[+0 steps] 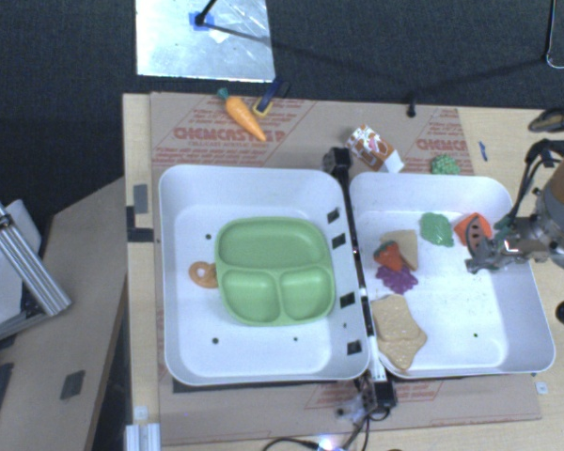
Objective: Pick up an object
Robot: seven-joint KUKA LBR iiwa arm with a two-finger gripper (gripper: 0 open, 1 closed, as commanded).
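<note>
Claw [481, 256] sits low over the right bin [522, 346], near its right wall, arm coming in from the right edge; can't tell from this angle whether it's wide or narrow, and nothing is visibly held. Just up-left of it, almost touching, lies an orange-red toy piece [472, 226], w/ a green leafy piece [436, 229] beside that. Further left in the same bin: tan slice [406, 245] w/ a small red & green item [389, 251] on its edge, purple cluster [396, 276] just below, and a larger bread-like slice [399, 330] toward the front-left corner. Left bin [183, 205] holds a green divided tray [274, 271] and a small orange ring [203, 274] at the tray's left. On the bench [141, 130] behind the bins: carrot [243, 116], small printed pack [373, 147], green bit [445, 164].
</note>
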